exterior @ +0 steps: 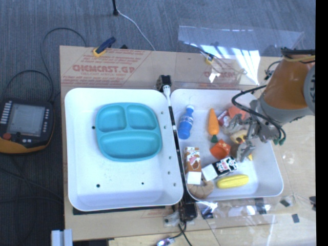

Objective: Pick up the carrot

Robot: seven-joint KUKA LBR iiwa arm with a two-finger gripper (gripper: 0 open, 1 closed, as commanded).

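Carrot point(213, 122) lying lengthwise, top-to-bottom, right bin point(266, 178)

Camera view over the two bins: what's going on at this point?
A grey KUKA arm with an orange band reaches in from the right over the right bin, which holds a jumble of toy food. Its gripper hangs low among the items on that bin's right side. The carrot lies apart from it, toward the bin's middle, beside a blue bottle, with nothing gripping it. A yellow corn cob lies near the front. The left bin holds a blue divided plate.
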